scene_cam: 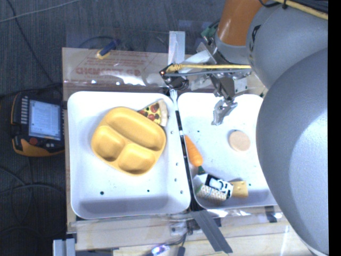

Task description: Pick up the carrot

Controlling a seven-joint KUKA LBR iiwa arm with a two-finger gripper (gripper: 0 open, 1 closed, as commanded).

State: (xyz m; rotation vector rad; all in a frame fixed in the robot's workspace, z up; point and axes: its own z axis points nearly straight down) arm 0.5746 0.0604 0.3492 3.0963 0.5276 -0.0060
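Orange and tapered, the carrot (193,152) lies in the right bin (250,196) against its left wall, green stub toward the near edge, tip pointing away, long axis nearly along that wall. Farther back my gripper (222,111) hangs over the bin's far side, fingers apart, grasping nothing

**Arm pose seen from above**

The grey arm (298,121) enters from the right, its bulky link filling that side. An orange band (237,15) sits above the wrist. The pincer (221,113) points downward, its metal fingers (218,115) close together with nothing between them.
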